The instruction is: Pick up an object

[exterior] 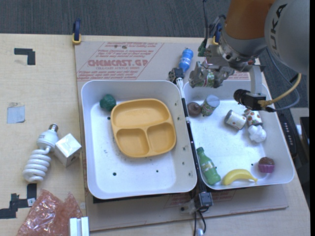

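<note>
My gripper (205,77) hangs over the far left rim of the right bin (236,149), raised above its floor. Just below it in the bin lie a small tin can (211,103) and a brown round object (194,108). Further right are a white-grey cup on its side (235,119), a spotted piece (252,116) and a white figure (256,133). Along the near edge lie a green bottle (207,166), a banana (238,176) and a purple cupcake (266,164). Something small and coloured shows at the gripper's tip, but I cannot make out what it is.
The left bin (98,161) holds a yellow divided plate (143,127) and a green ball (107,102). A blue bottle (185,59) lies on the cardboard behind the bins. On the bench at left are a light bulb (39,156), a white cube (68,148) and a red mesh bag (47,213).
</note>
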You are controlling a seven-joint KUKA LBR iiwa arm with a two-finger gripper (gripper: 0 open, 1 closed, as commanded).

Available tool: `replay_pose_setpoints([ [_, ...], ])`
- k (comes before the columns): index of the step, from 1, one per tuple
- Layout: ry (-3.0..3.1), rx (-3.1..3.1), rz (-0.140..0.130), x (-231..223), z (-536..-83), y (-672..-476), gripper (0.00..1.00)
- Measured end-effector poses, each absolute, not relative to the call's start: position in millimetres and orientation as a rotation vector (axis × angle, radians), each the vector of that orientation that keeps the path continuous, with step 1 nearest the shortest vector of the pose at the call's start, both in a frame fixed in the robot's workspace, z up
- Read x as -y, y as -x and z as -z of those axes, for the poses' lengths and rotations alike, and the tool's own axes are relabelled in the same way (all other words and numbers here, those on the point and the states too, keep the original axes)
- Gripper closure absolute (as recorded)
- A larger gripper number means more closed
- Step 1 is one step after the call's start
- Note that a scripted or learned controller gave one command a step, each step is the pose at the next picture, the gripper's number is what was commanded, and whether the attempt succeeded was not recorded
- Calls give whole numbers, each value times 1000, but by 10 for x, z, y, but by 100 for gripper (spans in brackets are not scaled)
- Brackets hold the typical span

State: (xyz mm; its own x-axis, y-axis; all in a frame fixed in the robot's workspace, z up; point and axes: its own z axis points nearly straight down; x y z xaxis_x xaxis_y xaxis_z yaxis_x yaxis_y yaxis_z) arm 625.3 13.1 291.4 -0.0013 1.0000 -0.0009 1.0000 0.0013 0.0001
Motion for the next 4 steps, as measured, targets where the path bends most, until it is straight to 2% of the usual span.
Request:
replay_pose_setpoints([
  [1, -2221, -2222, 2, -995, -2917, -5912, 100],
  [2, -2220, -2222, 2, -1473, -2960, -5558, 100],
  [3, -2224, -2219, 3, -1219, -2791, -5622, 100],
  [4, -2219, -2223, 1, -1432, -3263, -5631, 100],
])
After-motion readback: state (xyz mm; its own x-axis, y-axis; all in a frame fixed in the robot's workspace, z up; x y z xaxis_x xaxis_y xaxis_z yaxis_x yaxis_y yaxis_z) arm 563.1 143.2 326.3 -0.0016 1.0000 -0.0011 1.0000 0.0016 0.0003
